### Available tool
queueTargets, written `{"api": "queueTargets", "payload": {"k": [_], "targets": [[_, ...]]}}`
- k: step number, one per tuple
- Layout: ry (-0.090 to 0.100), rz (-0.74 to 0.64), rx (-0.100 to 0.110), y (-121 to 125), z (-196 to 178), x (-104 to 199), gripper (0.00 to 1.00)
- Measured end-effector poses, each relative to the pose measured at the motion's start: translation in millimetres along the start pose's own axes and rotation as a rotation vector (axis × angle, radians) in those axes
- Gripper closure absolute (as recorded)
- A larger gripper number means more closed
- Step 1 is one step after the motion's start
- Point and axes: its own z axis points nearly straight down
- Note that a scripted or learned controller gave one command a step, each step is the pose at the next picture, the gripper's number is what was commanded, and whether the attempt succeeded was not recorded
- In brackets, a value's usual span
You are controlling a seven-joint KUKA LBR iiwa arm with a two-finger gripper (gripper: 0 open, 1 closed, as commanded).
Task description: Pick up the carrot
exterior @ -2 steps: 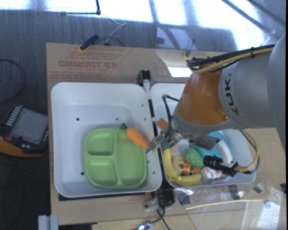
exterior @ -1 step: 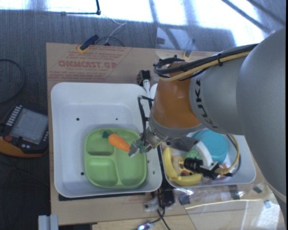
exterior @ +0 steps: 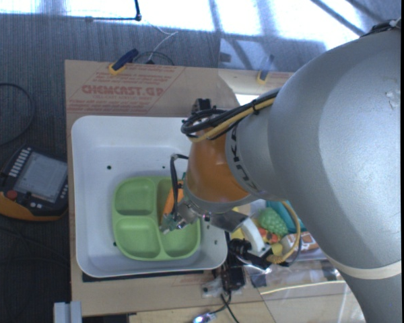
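A green divided plate (exterior: 140,222) lies in the left white bin (exterior: 94,153). The orange carrot (exterior: 169,199) shows at the plate's right side, right beside my gripper (exterior: 173,221), partly hidden by the wrist. My gripper hangs low over the plate's right compartment, its tips close to the carrot's lower end. Whether the carrot sits between the fingers is hidden by the arm.
The big grey arm covers most of the right bin. Several small toys, green, yellow and white (exterior: 275,225), show there under the arm. A teach pendant (exterior: 34,184) lies on the floor to the left. A cardboard sheet (exterior: 128,89) lies under the bins.
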Motion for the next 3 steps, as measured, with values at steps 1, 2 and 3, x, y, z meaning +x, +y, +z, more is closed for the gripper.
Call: {"api": "queueTargets", "payload": {"k": [1,2,3], "targets": [[0.003,0.245,0.007,1.2,-29.7,6.4,1.00],[0.003,0.090,0.002,3.8,-88.9,7.6,1.00],[-0.001,-0.026,-0.012,-3.6,8.6,-11.7,1.00]]}}
